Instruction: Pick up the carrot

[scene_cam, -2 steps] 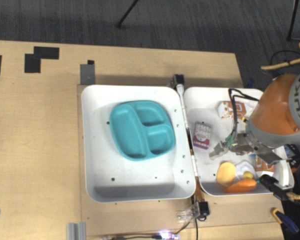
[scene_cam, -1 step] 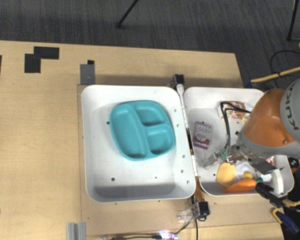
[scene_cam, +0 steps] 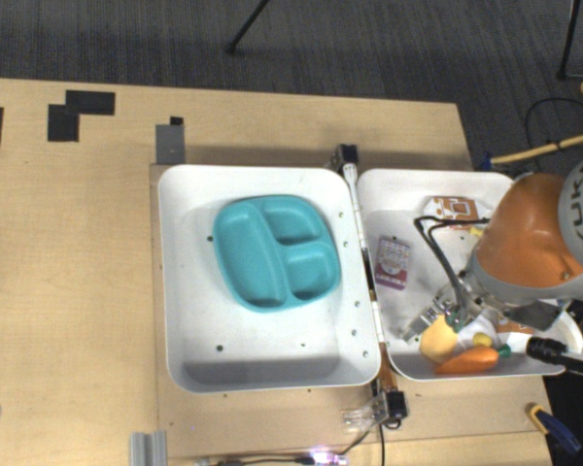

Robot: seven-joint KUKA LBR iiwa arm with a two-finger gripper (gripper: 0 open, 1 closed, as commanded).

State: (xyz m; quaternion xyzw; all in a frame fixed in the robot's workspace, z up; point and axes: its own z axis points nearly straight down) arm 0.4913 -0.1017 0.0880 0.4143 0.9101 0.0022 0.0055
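From my end, the left bin [scene_cam: 180, 289] has a teal divided plate [scene_cam: 275, 250] sitting in it. In the right bin [scene_cam: 408, 202] the gripper [scene_cam: 445, 314] hangs low near the front wall, just above a yellow toy [scene_cam: 440, 341]. The carrot [scene_cam: 466, 360] lies right beside it. Can't tell the gripper's state.

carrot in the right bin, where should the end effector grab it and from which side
Probably across the carrot's thick middle, coming straight down from above. It lies flat along the right bin's near wall, long axis left to right, so the fingers should straddle its narrow width. A yellow item touches its left end, so stay right of that.
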